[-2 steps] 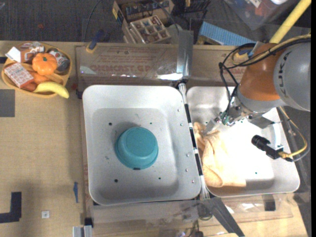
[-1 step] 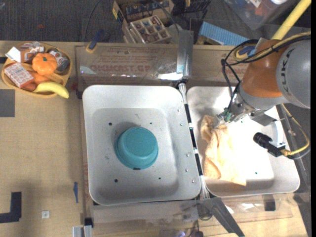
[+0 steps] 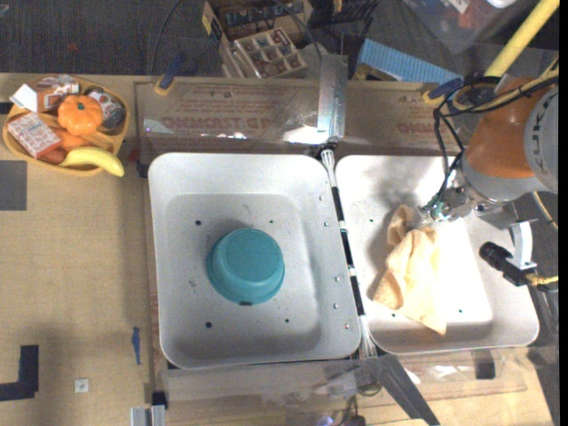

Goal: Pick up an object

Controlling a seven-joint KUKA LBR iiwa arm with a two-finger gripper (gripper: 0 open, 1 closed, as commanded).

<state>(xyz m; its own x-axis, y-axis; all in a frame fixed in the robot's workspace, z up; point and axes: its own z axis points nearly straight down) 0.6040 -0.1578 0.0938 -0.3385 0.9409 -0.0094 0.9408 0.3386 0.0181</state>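
The gripper (image 3: 432, 213) is positioned over the right bin (image 3: 506, 322), with its tip at the upper edge of the cloth (image 3: 411, 269). Finger state: cannot be determined from this view. The cloth, pale yellow and crumpled, extends down and to the left from the gripper tip and lies on the bin floor. The teal bowl (image 3: 247, 265) sits upside down in the left bin (image 3: 177, 193), well to the left of the gripper, below its level in the view.
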